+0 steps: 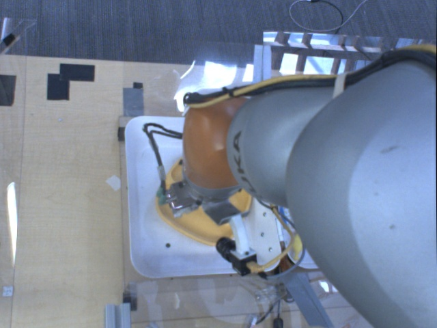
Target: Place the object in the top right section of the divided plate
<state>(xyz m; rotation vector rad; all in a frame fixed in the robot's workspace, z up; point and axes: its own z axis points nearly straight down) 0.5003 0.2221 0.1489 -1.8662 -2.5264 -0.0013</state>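
KUKA arm (328, 149) reached in from the right w/ its gripper (202, 205) low over the yellow divided plate (179, 225) in a white bin (140, 203). The wrist (208, 149) hid the gripper's state (can't tell if wide, narrow or holding) and the object's whereabouts. Step looked like placement approach. Next move prob. called for centring over plate's top right section before release.

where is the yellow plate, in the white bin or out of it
In it: the yellow plate lies on the white bin floor inside its rim, partly hidden under the arm.
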